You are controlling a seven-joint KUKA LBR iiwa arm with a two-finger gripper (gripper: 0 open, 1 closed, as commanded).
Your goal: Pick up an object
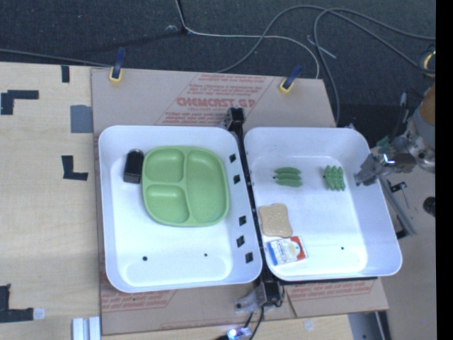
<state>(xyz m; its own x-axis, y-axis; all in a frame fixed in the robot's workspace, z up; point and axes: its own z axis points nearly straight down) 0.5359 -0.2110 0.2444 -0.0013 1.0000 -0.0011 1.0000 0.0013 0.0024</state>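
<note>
From my station I saw the two shallow white bins lying side by side on a brown cardboard sheet, the left bin (113, 211) and the right bin (368, 190) meeting along a dark seam down the middle.

In the left bin a light green plastic plate with three compartments (186, 186) lay flat in the upper half, and a small black block (133, 166) sat touching its left edge.

The right bin held four things. A small dark green pea pod (287, 177) lay near the upper middle, and a second green ridged toy vegetable (334, 178) lay to its right, near the bin's right wall. Below them, close to the seam, a tan slice of toy bread (275, 219) lay flat, and just beneath it a small white packet with red and blue print (286, 250) lay touching or nearly touching the bread.

The grey gripper (371, 170) hung at the right bin's right rim, beside the ridged vegetable but apart from it. I saw nothing between its fingers; how far they stood apart I could not tell at that angle and blur.

Two yellow clamps (117, 71) pinned the cardboard at its far edge, and thin cables (283, 30) trailed over the dark floor beyond.
</note>
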